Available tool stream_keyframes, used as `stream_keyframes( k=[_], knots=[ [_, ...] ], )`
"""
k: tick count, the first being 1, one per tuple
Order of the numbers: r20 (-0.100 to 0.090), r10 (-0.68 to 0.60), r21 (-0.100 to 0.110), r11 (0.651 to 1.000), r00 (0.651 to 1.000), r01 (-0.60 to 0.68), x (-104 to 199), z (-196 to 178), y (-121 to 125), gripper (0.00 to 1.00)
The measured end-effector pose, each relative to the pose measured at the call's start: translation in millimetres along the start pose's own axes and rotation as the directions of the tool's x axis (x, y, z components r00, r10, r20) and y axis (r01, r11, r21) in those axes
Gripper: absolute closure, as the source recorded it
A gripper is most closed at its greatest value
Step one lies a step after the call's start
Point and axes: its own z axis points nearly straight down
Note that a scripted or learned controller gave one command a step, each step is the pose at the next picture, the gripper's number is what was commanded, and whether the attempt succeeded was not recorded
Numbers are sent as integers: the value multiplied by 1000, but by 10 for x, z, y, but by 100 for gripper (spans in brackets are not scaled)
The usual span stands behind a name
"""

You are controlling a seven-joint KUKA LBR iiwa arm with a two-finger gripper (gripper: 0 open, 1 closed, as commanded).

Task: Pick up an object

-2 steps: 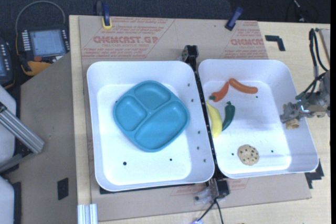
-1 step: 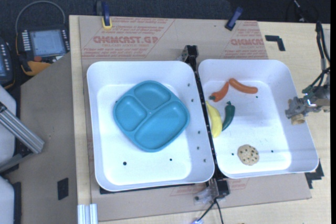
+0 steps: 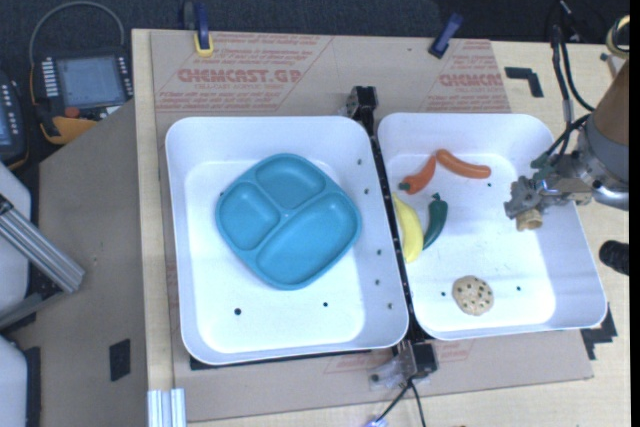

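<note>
Five items: all lie in the right bin (image 3: 570, 245), candidates for my pick.
Bins: two shallow white ones side by side; the left bin (image 3: 190, 215) bears a blue divided plate (image 3: 288, 220).
My pincer (image 3: 527, 205): over the right bin's right part, above bare white floor, well apart from every item; nothing is between its tips, and whether they stand apart or together I cannot tell at this size.
Cookie (image 3: 473, 294): lies alone near the bin's front. Flat and round; I judge it light, stiff and brittle. Hold: across its edges, gently.
Hot dog (image 3: 464, 165): orange, lies near the back, its left end near the carrot. Probably a light toy with a smooth skin that may slip. Hold: across the middle.
Carrot (image 3: 420, 174): small, orange, slanted, just beside the hot dog. Thin, so a narrow target.
Green pepper (image 3: 435, 219): dark, curved, touching the banana. Hold: across the waist, though the neighbour crowds it.
Banana (image 3: 407, 227): yellow, against the bin's left wall. The wall leaves little room for one tip.
Best choice, by my judgement: the cookie, since it has free space all round.
</note>
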Motion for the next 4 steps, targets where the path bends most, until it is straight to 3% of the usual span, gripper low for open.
stream_keyframes(
  k=[3,4],
  knots=[
    [1,1,1,1000,1000,-1,1638,1,124,100],
    [1,2,5,1000,1000,-2,2158,57,57,100]
  ],
)
